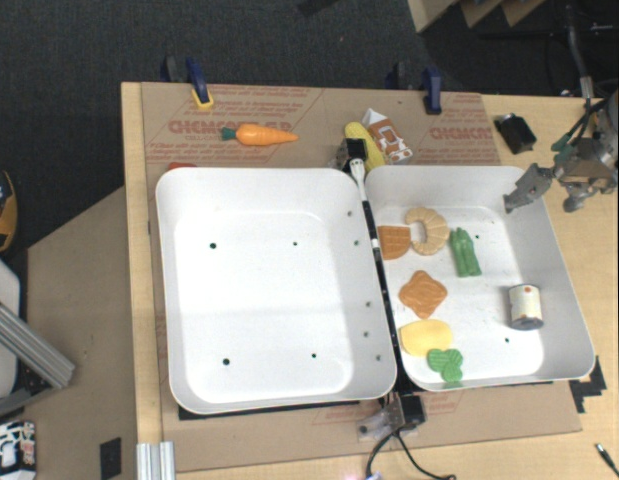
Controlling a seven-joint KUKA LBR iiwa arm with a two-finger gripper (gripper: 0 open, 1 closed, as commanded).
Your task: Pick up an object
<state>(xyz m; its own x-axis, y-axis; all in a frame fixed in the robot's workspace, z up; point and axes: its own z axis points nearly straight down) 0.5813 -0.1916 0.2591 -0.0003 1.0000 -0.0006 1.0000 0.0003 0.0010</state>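
Camera view, taken from the front edge of the bench and working back. Nearest in the right bin [559, 268] sits a small green piece [447, 363], touching a yellow one [426, 336] just behind it. Beyond those lies an orange waffle-like piece [423, 293], and off to the right, well apart, a small can [526, 305] on its side. Farther back a green pod [464, 252] lies beside a pale ring [427, 230], which touches a tan slice [393, 241]. The left bin [189, 208] comes next to it. Past both bins, on the board, rest a carrot [259, 136] and a banana [358, 138] beside a small carton [390, 140].

The gripper [519, 194] hangs over the right bin's far right corner, and nothing is between its fingers. From here it is small and blurred; I cannot tell whether they stand apart or together.

This looks like the approach step: no object chosen yet, all lying loose. The can seems the closest candidate. The next move calls for travelling forward over it, lining up across its round body, then dropping straight down.
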